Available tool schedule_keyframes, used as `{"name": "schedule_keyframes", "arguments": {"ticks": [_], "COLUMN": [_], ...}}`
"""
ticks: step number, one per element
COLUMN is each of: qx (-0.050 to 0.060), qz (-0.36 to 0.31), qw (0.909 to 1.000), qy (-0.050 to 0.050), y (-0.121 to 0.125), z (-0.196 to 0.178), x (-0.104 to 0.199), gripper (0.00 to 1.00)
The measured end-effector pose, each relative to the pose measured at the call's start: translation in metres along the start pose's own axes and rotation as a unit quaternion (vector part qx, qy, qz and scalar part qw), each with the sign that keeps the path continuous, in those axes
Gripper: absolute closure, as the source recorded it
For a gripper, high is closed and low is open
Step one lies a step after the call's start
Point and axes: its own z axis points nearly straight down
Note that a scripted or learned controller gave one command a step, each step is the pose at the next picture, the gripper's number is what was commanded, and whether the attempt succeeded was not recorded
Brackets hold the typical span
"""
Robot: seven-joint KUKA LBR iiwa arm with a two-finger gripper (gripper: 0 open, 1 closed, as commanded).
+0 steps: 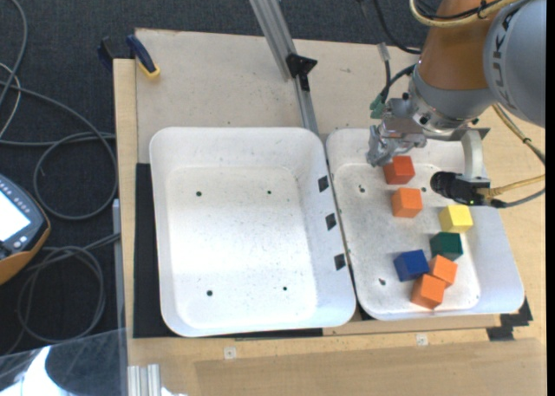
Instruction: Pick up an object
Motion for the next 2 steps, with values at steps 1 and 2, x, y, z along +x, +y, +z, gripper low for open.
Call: {"name": "schedule_keyframes", "arguments": {"ticks": [1,2], "qx": [0.001,0.002], "qz": [0.001,0.001], "qw": [1.0000,1.0000], "qy": [0.000,0.000], "y": [0.010,0.008], "z": [0.007,0.011], "x": [0.051,0.100], "gripper": [1.00,1.00]}}
